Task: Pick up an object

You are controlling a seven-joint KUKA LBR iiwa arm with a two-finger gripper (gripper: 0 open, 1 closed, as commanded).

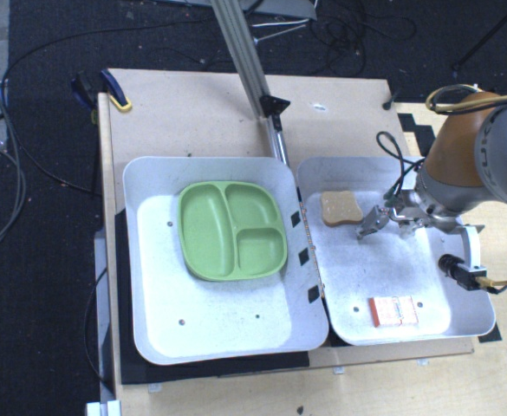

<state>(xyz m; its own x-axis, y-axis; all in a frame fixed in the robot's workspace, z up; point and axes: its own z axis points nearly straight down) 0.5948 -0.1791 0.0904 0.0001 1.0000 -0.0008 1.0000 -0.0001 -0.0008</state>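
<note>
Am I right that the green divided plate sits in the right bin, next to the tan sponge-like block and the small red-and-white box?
Not quite. The camera view shows the green divided plate in the left bin. The tan block and the red-and-white box lie in the right bin, where the gripper is.

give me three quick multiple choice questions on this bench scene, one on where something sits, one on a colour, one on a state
1. Where does the divided plate lie?
A. in the left bin
B. in the right bin
C. on the bare bench

2. What colour is that plate?
A. blue
B. green
C. red

3. How does the tan slice of bread stand with the gripper?
A. lifted high above the bin
B. lying on the bin floor beside the gripper
C. lying on the plate

Key:
1 A, the plate rests on the floor of the left bin.
2 B, it is pale green throughout.
3 B, the slice lies flat in the right bin, just left of the gripper.
</note>
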